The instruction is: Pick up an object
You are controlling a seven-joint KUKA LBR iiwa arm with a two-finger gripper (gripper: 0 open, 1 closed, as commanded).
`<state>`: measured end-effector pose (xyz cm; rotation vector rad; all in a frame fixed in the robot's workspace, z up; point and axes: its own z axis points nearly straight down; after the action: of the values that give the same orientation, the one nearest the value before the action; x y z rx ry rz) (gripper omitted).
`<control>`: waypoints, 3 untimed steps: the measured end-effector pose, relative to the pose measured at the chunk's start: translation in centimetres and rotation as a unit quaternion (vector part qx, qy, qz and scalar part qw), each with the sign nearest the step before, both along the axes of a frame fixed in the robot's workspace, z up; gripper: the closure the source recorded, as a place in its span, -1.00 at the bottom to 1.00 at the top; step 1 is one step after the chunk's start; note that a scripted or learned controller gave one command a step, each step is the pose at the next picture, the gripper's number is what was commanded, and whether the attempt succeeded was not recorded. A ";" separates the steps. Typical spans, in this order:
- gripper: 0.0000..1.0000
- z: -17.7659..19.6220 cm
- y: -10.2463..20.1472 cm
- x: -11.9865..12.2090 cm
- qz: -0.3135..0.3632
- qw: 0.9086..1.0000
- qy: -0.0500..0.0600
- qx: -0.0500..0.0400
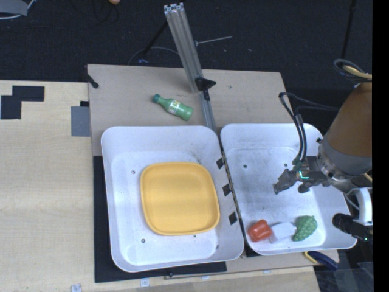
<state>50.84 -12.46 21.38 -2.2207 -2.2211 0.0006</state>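
Likely light, hard plastic: the red pepper toy point(260, 230) at lower right; I'd pinch its rounded middle (slippery), my end effector point(290, 184) spread and empty.

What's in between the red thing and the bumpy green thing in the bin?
A small white object sits between the red object and the bumpy green object, seen in the camera view.
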 end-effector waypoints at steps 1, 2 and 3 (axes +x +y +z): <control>-1.00 0.0 0.0 0.0 0.000 1.000 0.000 0.000; -1.00 -6.2 0.2 -0.5 0.000 1.000 0.003 0.000; -1.00 -11.5 0.3 -0.6 0.000 1.000 0.002 0.000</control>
<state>50.23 -12.18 9.87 -2.2179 -2.2188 0.0049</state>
